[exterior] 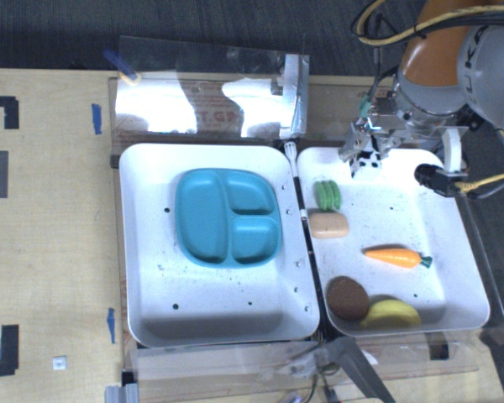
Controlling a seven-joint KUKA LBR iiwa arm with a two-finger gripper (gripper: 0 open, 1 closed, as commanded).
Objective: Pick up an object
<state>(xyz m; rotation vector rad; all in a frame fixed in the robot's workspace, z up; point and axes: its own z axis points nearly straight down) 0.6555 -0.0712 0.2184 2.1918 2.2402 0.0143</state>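
Two white bins are sitting side by side on the bench below me, and I am watching the arm (454, 49) reaching in from the right, its orange band showing above the grey wrist. The gripper (365, 154) is hanging over the far left corner of the right bin (454, 225), just above the bin's rim and apart from everything lying inside it. From this angle I cannot tell how the gripper is set, and I am seeing nothing caught in it. Inside the right bin, a green ridged vegetable (328, 195) is lying near the far left side, with a beige block (328, 224) touching its near end. An orange carrot (395, 258) is lying across the middle of the bin, its green tip pointing right. At the near edge a brown round fruit (347, 298) is sitting just beside a yellow banana (392, 312), the two touching. In the left bin (143, 250), a blue divided plate (228, 217) is resting flat, a little toward the far side. Yellow and black cables (386, 11) are looping around the arm's upper part.
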